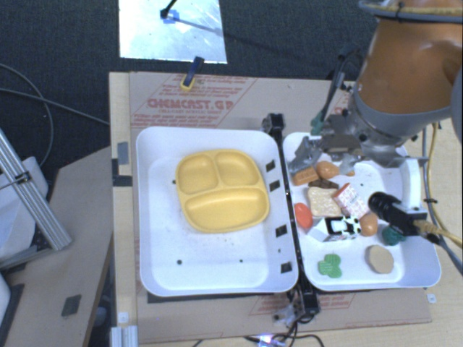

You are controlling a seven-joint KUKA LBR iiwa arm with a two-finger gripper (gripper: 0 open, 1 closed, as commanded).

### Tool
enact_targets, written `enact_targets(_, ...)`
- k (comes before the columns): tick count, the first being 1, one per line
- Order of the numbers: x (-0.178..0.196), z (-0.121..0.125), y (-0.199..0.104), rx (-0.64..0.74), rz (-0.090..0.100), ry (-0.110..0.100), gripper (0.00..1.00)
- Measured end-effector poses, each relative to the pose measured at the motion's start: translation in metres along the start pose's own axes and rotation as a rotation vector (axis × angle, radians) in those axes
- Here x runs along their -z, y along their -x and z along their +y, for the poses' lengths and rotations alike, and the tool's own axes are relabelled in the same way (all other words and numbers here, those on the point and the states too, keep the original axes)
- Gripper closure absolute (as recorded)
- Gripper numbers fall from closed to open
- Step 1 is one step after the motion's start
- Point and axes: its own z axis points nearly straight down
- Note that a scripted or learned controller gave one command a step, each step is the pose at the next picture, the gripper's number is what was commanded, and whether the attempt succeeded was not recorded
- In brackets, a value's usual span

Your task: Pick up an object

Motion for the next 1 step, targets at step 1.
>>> enact_targets(1, 0.0121, 0.0016, 0.0040, -0.003, -0.001, 0.005, 1.00)
